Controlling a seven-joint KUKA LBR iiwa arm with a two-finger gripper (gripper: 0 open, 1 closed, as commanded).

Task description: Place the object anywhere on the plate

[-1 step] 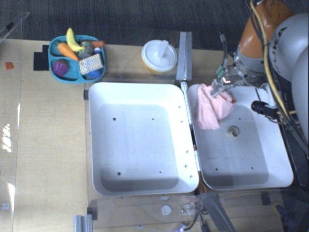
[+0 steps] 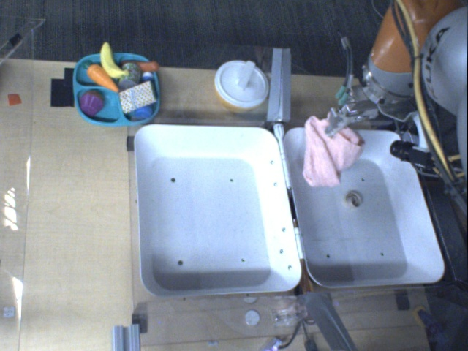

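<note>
The arm (image 2: 409,42), grey with an orange band, reaches in over the back of the right bin (image 2: 409,265); its gripper (image 2: 341,120) hangs above that bin's back left corner, and a pink cloth (image 2: 325,158) is pinched between the fingers, its top bunched at the fingertips and the rest drooping down toward the bin floor; the cloth's lower end hangs over the floor of the right bin near its left wall, whether touching or just clear of the floor I cannot tell; a small round drain (image 2: 354,199) sits in the right bin's floor, just in front of and to the right of the cloth; the left bin (image 2: 212,210) lies directly beside the right bin, the two rims meeting along a metal rail (image 2: 278,86); behind the left bin's far right corner stands a white lidded bowl (image 2: 242,85) with a yellow rim; further left of the right bin, behind the left bin's far left corner, rests a blue divided plate (image 2: 115,88) holding toy food, a banana (image 2: 110,61) and a carrot (image 2: 102,77) among it.
</note>
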